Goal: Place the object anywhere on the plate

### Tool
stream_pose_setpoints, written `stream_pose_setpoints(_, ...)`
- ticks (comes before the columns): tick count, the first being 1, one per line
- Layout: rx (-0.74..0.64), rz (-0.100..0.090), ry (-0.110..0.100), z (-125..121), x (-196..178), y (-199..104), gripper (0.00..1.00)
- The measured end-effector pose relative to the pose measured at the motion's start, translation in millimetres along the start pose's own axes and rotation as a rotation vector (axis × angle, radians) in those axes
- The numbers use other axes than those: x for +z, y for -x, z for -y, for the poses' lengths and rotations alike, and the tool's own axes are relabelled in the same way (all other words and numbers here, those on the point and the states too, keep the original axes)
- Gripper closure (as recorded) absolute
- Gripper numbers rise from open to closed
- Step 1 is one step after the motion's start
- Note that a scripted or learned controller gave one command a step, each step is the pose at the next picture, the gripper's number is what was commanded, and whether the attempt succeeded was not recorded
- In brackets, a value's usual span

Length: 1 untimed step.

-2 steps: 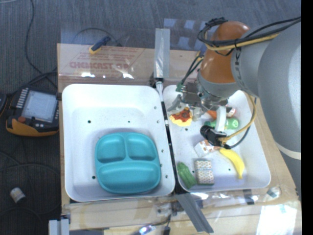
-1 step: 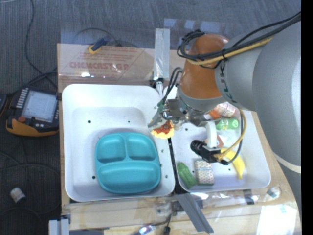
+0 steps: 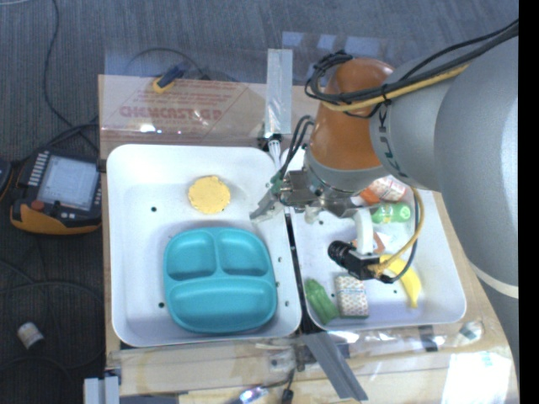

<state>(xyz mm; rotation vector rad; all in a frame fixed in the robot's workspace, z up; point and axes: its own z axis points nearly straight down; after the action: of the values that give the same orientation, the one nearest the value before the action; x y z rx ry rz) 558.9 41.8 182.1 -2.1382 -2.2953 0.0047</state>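
Observation:
A round yellow object [image 3: 209, 194] lies in the left bin, near its back wall. In front of it a teal divided plate [image 3: 221, 278] fills the front part of that bin. My gripper [image 3: 290, 209] hangs over the divider between the two bins, to the right of the yellow object and behind the plate's right corner. Its fingers [image 3: 263, 207] are spread open and I see nothing between them. The orange wrist band [image 3: 345, 124] and the grey arm hide part of the right bin.
The right bin [image 3: 438, 310] holds a green item [image 3: 318, 300], a patterned block [image 3: 351, 296], a yellow banana-like piece [image 3: 410, 286], a green bottle [image 3: 390, 215] and a red-and-white item [image 3: 383, 190]. A black part with a yellow cable [image 3: 354, 259] hangs there.

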Motion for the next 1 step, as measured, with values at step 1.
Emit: stream_pose_setpoints(1,0.0,-0.002,-0.004,0.5,-7.7,-0.3,1.0)
